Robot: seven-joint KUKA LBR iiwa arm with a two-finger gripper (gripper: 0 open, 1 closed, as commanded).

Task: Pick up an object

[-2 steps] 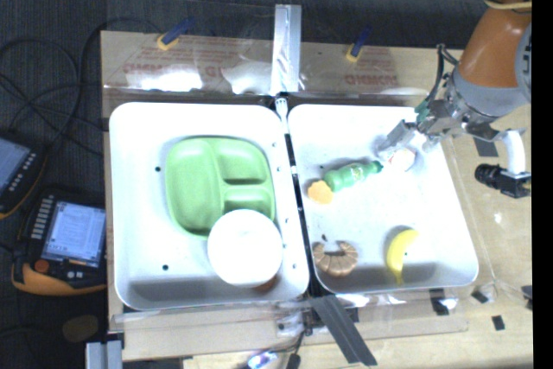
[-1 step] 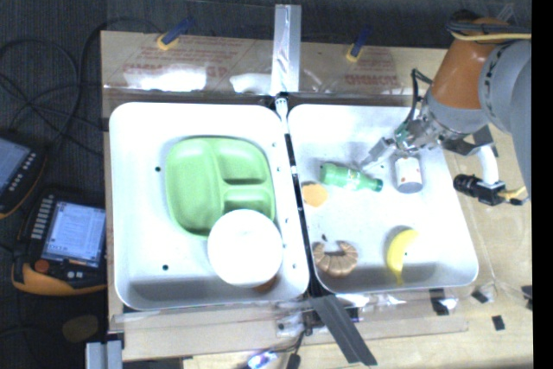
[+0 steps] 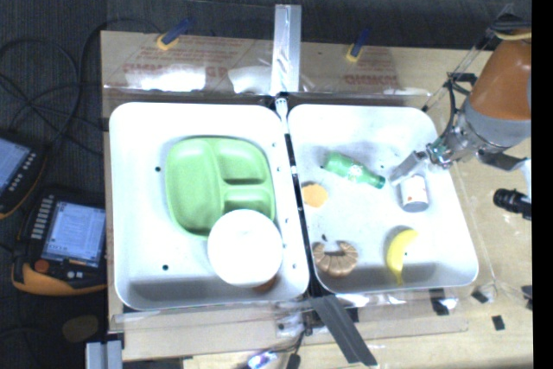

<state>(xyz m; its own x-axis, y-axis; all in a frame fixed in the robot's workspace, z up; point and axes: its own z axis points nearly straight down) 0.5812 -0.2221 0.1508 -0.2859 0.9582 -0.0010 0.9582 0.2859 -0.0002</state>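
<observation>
- You are at the approach step: nothing is lifted yet, and the gripper (image 3: 406,168) hangs low over the far right part of the right bin (image 3: 449,272).
- You cannot tell from this view how wide the gripper is set.
- The nearest candidate, a small white cylinder (image 3: 415,192), lies just near-side of the gripper; the green bottle (image 3: 352,169) lies just to its left.
- Your next move, as I judge it, calls for centring over one of these and descending.
</observation>
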